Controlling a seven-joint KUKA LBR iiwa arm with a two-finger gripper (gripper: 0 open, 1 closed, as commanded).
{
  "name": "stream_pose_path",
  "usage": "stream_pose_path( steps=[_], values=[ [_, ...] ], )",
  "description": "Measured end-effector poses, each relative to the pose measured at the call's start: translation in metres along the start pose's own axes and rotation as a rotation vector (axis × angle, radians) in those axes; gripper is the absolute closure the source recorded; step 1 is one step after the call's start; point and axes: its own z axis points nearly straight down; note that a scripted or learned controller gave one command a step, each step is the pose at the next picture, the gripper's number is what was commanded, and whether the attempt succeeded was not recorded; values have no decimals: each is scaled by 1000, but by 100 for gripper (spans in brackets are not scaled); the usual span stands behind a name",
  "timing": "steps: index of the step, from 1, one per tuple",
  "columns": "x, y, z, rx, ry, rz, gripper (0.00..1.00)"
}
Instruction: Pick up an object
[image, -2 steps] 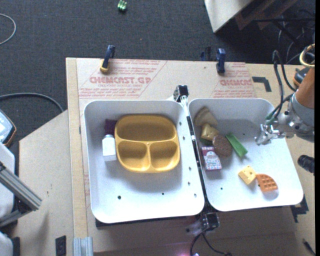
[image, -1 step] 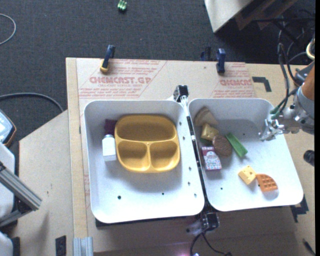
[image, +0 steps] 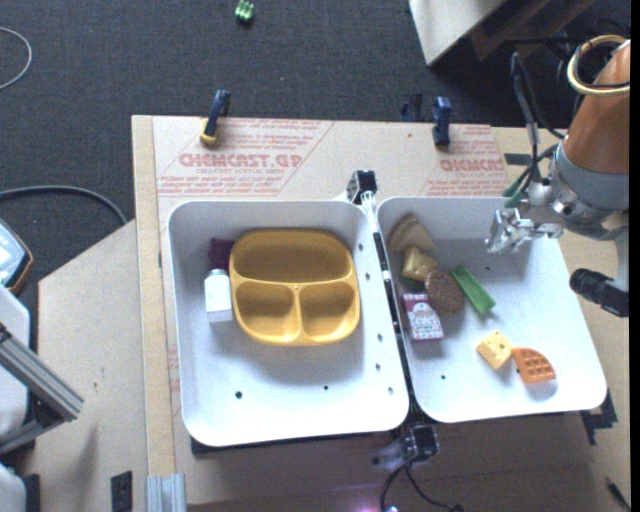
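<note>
My gripper (image: 508, 231) hangs over the far right part of the right bin (image: 560, 300), with the orange-banded arm (image: 600, 110) above it. Nothing shows in its grip. Left of it in that bin lie a tan lump (image: 405, 232), a yellow wedge (image: 418, 264), a brown round cookie (image: 444, 290) and a green stick (image: 473, 287). A red and white carton (image: 424, 317) rests by the bin's left wall. Toward the front lie a cheese piece (image: 494, 350) and an orange waffle (image: 535, 365).
The left bin (image: 290, 400) holds a yellow divided plate (image: 295, 285), a small white bottle (image: 218, 295) and a dark maroon item (image: 220, 250) at its left. Clamps (image: 214, 115) (image: 440, 118) sit on the board's far edge. The bins' walls meet at the middle.
</note>
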Motion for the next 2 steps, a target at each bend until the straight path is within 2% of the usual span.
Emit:
stream_pose_path(
  steps=[1,2],
  values=[
    [35,31,0,0,-1,1,100],
    [82,54,16,2,-1,2,100]
  ],
)
